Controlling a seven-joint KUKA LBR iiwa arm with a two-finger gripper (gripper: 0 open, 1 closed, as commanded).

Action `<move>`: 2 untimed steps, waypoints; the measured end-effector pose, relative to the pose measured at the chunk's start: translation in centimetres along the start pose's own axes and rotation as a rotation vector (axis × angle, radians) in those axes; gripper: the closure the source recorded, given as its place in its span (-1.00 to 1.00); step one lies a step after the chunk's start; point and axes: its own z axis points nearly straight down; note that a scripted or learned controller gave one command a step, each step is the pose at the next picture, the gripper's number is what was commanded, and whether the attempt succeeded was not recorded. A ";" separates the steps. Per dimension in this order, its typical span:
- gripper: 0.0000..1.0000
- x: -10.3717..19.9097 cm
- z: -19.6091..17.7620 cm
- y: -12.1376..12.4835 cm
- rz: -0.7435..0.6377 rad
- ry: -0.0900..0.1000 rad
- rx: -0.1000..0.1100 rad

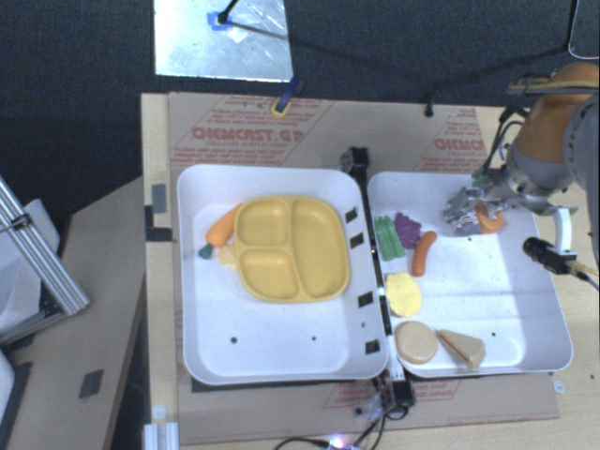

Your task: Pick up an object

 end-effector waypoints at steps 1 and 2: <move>1.00 -0.6 -6.2 -0.2 0.006 -0.005 0.002; 1.00 -0.5 -12.6 0.7 0.004 -0.006 -0.001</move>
